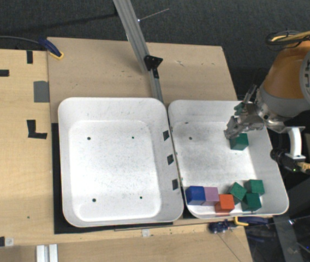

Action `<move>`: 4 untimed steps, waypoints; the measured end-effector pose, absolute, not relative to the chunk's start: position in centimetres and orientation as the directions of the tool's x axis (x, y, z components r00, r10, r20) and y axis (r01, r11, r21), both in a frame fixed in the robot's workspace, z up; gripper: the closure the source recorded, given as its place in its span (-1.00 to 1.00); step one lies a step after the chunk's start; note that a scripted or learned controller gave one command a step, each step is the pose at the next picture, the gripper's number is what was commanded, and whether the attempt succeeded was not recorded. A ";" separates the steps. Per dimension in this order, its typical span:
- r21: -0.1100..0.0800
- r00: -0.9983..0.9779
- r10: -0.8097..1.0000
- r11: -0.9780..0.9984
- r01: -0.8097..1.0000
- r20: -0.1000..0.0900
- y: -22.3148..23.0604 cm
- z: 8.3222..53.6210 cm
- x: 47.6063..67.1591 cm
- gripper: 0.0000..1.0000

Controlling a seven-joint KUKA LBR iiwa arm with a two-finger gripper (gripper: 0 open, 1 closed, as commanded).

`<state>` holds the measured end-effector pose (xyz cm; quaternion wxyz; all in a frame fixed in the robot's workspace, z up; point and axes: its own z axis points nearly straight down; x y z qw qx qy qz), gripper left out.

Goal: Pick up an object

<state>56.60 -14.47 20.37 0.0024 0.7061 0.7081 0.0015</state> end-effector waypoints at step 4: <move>-0.003 -0.007 1.000 0.007 1.000 0.002 2.5 21.5 53.7 1.00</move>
